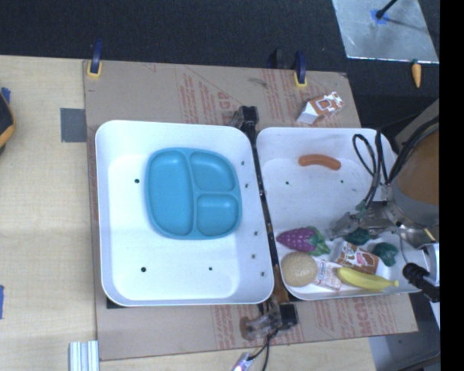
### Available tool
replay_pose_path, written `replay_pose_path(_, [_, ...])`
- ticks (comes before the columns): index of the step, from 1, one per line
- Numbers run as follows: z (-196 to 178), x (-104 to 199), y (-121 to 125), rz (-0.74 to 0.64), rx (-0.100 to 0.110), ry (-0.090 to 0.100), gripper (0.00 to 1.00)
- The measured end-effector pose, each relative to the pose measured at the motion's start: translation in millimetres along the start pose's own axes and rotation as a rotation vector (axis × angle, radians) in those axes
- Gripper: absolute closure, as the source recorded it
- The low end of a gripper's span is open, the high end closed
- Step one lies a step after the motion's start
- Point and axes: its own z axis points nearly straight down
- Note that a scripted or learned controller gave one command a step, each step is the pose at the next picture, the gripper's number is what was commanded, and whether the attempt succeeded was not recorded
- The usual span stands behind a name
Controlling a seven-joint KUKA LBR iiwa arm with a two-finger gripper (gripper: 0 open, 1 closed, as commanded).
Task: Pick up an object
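Observation:
The right bin (309,195) holds an orange sausage (319,161) near its back. Along its front lie purple grapes (301,239), a round tan bun (298,269), a yellow banana (365,280), a small red-and-white carton (361,260) and a teal piece (385,251). My gripper (361,229) hangs low over the bin's right front part, just above the carton and the teal piece, to the right of the grapes. Its tips are lost among the clutter. No object shows lifted off the bin floor.
The left bin (112,207) carries a blue divided plate (193,192). A small milk carton (321,107) lies on the cardboard behind the right bin. Black cables (367,157) loop down from the arm over the bin's right wall.

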Motion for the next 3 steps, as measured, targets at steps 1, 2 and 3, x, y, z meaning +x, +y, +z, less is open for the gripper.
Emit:
replay_pose_path(1, [-10.2, -0.3, 0.2, -0.006, 0.001, -0.001, 1.00])
replay_pose_path(2, [-67.9, 62.5, 75.6, -0.002, -0.003, 0.001, 1.00])
replay_pose_path(3, [-100.9, 135.5, 102.5, -0.001, -0.001, 0.002, 1.00])
